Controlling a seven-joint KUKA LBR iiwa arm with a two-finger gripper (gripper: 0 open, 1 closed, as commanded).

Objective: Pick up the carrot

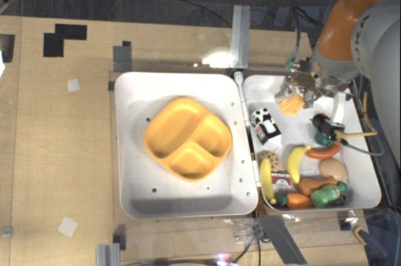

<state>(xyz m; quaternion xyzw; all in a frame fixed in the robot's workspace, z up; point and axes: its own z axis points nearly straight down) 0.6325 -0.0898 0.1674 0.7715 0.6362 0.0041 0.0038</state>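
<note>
The carrot (299, 199) lies at the near edge of the right bin (373, 186), packed among a banana (294, 163), a brown potato-like piece (332, 169) and a green vegetable (327, 196); a descent there could snag a neighbour or close on the wrong item; it looks short, orange and smooth; the gripper (303, 91) hovers near the far wall by a pale orange piece (290, 106), well apart from it; whether it is parted or closed I cannot tell

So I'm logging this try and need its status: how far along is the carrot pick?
Nothing looks done yet. The carrot lies at the near end of the right bin, among the banana and other toy food. The gripper sits over the bin's far end, by a pale orange piece, well away from the carrot. Reaching it, grasping and lifting are all left.
</note>
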